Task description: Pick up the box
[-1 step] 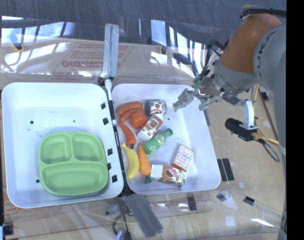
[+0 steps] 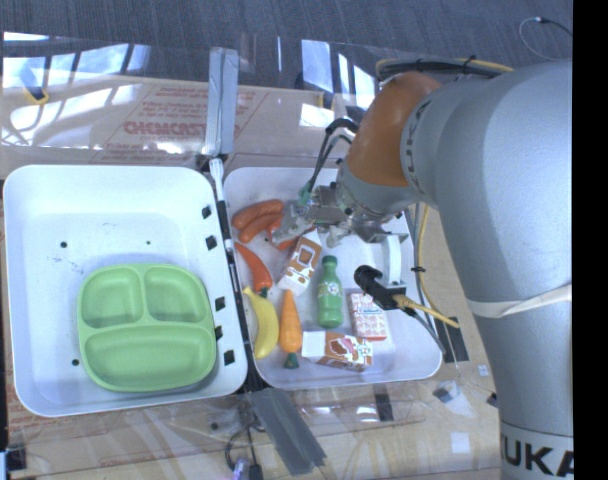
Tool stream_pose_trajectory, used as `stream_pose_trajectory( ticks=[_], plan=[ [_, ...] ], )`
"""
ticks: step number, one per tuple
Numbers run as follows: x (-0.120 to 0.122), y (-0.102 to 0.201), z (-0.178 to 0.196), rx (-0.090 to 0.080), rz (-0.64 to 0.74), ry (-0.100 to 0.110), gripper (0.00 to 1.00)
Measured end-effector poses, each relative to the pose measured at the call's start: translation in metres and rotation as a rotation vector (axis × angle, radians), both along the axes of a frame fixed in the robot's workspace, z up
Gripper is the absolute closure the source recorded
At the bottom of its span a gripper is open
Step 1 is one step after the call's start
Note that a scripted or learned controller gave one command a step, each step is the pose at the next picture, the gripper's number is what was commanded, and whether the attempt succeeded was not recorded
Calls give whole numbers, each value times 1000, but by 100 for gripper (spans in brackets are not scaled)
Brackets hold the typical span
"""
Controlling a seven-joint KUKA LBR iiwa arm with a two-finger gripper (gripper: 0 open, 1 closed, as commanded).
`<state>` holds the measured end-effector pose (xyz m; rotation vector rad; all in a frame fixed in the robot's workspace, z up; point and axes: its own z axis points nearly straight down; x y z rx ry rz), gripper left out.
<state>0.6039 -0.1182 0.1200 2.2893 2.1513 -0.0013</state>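
Note:
The right bin (image 2: 416,353) holds three small boxes. A brown-and-white carton (image 2: 302,260) lies tilted near the bin's middle, a red-and-white box (image 2: 369,318) lies toward the right, and a brown-and-white one (image 2: 346,349) rests at the front edge. My gripper (image 2: 322,216) hangs low over the back of this bin, just above and behind the tilted carton, with the grey arm and its orange band behind it. I see nothing held in it.
Around the boxes lie a green bottle (image 2: 329,290), a carrot (image 2: 290,323), a banana (image 2: 262,324), a red pepper (image 2: 253,264) and orange sausages (image 2: 258,218). The left bin (image 2: 44,218) holds a green divided plate (image 2: 144,326). A yellow cable (image 2: 429,313) trails at the right.

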Motion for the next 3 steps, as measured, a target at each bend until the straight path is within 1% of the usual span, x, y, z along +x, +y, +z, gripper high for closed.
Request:
stream_pose_trajectory(
  ticks=[1,2,3],
  plan=[
    [-31,-46,-25,3,-167,-2,0],
    [-30,-46,-15,3,-164,-1,100],
    [9,6,104,1,-176,2,100]
  ],
)
